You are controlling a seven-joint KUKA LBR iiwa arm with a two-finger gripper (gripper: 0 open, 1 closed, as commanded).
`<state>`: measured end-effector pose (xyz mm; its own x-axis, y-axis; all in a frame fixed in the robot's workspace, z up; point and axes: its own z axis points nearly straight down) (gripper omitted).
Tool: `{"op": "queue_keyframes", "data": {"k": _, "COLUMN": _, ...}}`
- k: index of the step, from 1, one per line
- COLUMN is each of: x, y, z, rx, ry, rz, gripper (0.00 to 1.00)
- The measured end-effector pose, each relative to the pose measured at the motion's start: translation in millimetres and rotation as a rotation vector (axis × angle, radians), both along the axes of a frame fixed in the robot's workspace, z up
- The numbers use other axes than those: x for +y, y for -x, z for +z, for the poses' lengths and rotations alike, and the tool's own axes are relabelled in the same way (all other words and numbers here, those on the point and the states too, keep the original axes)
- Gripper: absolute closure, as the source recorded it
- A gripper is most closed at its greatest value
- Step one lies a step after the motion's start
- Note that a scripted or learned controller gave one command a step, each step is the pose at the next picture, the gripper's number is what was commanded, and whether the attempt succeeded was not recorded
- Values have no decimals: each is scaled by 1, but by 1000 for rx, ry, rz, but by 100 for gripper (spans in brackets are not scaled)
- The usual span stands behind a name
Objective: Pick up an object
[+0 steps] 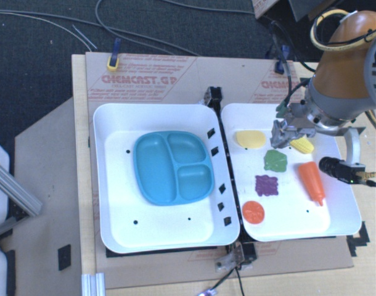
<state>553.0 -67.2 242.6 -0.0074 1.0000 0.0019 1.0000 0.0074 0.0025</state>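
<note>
**Jaws low over the green piece in the right bin**

The nearest candidate is the green toy food piece (pixel 275 160), lying in the right bin (pixel 336 224) just near of the gripper (pixel 282 138). Whether the jaws are wide or narrow cannot be told from this angle; nothing is seen between them. Close around it lie a yellow piece (pixel 250 139) to the left, another yellow piece (pixel 303 145) to the right, a purple piece (pixel 267 185) nearer, an orange carrot (pixel 312 180) and a red-orange round piece (pixel 254 212). The left bin (pixel 108 165) holds a blue divided tray (pixel 173 167). To do this well, I judge the jaws should centre over one piece alone, clear of its neighbours, before descending and closing.
</note>
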Motion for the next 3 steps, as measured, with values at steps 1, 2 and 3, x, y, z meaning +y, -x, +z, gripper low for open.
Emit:
{"op": "queue_keyframes", "data": {"k": 1, "x": 53, "y": -21, "z": 6, "rx": -1, "ry": 0, "rz": -1, "gripper": 100}}
{"op": "queue_keyframes", "data": {"k": 2, "x": 104, "y": -38, "z": -9, "rx": 2, "ry": 1, "rz": -2, "gripper": 100}}
{"op": "queue_keyframes", "data": {"k": 3, "x": 157, "y": -68, "z": -4, "rx": -1, "ry": 0, "rz": -2, "gripper": 100}}
